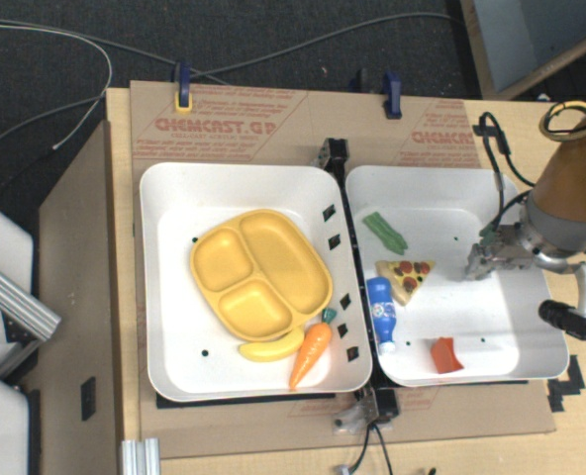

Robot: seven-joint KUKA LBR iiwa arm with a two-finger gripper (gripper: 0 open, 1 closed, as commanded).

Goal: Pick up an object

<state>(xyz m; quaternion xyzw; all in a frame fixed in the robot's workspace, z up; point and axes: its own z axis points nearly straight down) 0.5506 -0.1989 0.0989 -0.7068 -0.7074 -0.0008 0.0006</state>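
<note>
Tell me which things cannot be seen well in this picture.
- Gripper: too small and blurred to tell its state.
- Arm: cut off by the right edge.
- Banana: partly under the plate and the carrot.
- Bottle label: too small to read.

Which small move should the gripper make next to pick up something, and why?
Probably slide left toward the pizza slice. The gripper sits low in the right bin with bare floor under it, and the pizza slice lies nearest on its left.

The arm (grey, orange-banded) reaches from the right, tool held low.
</note>
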